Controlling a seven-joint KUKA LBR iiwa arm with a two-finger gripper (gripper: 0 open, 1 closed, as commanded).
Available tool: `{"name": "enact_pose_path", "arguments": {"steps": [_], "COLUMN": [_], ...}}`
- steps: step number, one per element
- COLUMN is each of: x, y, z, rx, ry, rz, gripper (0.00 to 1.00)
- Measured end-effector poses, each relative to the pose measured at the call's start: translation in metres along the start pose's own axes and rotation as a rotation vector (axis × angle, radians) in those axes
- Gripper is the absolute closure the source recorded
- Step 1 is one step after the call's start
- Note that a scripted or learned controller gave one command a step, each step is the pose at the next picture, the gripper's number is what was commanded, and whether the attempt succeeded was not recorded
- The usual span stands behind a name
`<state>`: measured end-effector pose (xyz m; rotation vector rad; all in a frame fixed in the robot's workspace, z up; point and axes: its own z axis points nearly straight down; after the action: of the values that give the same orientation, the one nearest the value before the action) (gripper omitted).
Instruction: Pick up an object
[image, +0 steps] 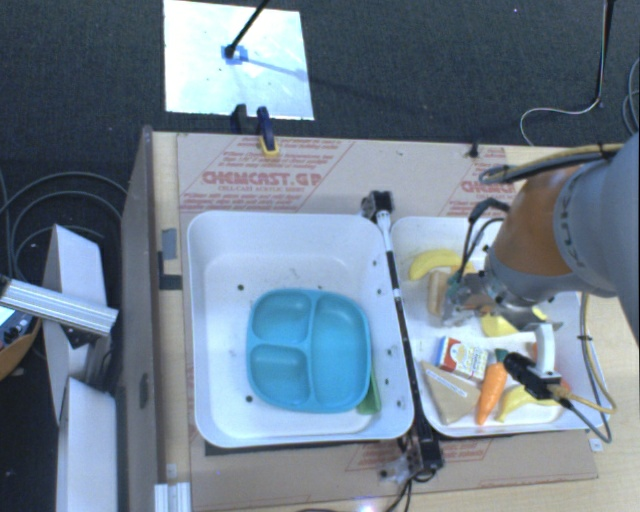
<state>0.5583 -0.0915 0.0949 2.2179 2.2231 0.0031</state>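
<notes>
Where the grey arm (585, 225) comes in from the right, its far end cut off by the frame edge, the tool (457, 300) sits low in the right bin (470, 428), near that bin's left wall. The tool's state can't be told: the wrist with its orange band (525, 220) covers it from above, and the tip is a dark blur.

Just left of the tool is a tan slice-like piece (437, 292). Whether it is upright or tilted is unclear, as is whether it touches the tool or only sits close. Above that lies a yellow banana (433, 263), its right end hidden behind dark cabling. Right of the tool is a small yellow piece (497, 325), partly under the arm, shape hard to make out.

Lower in the same bin a red-and-white carton (461, 357) lies flat, with a beige wedge (448, 383) just below it. An orange carrot (489, 392) lies beside the wedge, its top end by the carton. Another yellow piece (520, 402) is against the carrot's right side, mostly hidden.

The left bin (260, 250) holds a blue divided plate (305, 350) with three compartments, lying flat. A green thing (371, 398) pokes out from under the plate's lower right edge, mostly covered, and can't be identified. Both bins sit side by side on the table (300, 170), whose printed lettering is only partly readable.
</notes>
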Motion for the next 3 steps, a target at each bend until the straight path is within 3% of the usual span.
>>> {"name": "enact_pose_path", "arguments": {"steps": [1, 2, 3], "x": [0.0, 0.003, 0.004], "y": [0.0, 0.087, 0.107], "z": [0.0, 0.012, 0.012], "rx": [0.001, 0.034, 0.022], "ry": [0.0, 0.003, 0.001], "rz": [0.0, -0.004, -0.002], "gripper": [0.0, 0.0, 0.0]}}
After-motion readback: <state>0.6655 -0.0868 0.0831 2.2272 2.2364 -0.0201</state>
